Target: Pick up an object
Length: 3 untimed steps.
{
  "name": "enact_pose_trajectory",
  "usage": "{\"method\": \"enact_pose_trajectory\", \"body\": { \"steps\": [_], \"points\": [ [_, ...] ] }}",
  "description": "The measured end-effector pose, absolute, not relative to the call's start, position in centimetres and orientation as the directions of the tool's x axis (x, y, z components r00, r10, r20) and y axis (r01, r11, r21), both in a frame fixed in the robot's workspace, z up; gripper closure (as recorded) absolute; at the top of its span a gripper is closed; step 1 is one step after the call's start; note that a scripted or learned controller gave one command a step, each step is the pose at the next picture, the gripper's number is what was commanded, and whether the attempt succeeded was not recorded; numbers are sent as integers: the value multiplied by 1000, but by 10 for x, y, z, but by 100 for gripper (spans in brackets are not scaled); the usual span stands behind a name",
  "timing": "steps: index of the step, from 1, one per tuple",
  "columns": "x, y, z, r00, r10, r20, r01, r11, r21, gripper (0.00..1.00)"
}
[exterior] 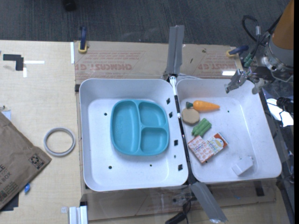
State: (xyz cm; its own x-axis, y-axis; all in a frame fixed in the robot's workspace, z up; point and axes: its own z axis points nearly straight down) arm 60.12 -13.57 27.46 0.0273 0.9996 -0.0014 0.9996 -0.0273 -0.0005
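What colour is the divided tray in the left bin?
The divided tray is turquoise blue, plain and unpatterned, seen clearly in the camera view.

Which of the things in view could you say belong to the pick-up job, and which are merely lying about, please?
Job: gripper; carrot, round tan piece, green piece, printed packet, white block, all in the right bin.

Lying about: blue divided tray, tape ring, cardboard box.

- The single camera is fixed above the bench and looks down on it at a slant, from the near edge toward the dark floor along the top of the frame.
- It stands far enough back to take in both white bins whole, the left bin and the right bin, side by side.
- The arm enters at the upper right corner.
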Motion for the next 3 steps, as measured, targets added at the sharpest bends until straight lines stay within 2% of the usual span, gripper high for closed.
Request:
{"method": "enact_pose_trajectory", "body": {
  "steps": [1,2,3],
  "points": [
    [648,-95,145,-37,999,0,999,37,-3,0],
    [639,-106,98,-72,997,-6,997,72,11,0],
    [655,-156,164,-124,992,-2,992,124,2,0]
  ]
}}
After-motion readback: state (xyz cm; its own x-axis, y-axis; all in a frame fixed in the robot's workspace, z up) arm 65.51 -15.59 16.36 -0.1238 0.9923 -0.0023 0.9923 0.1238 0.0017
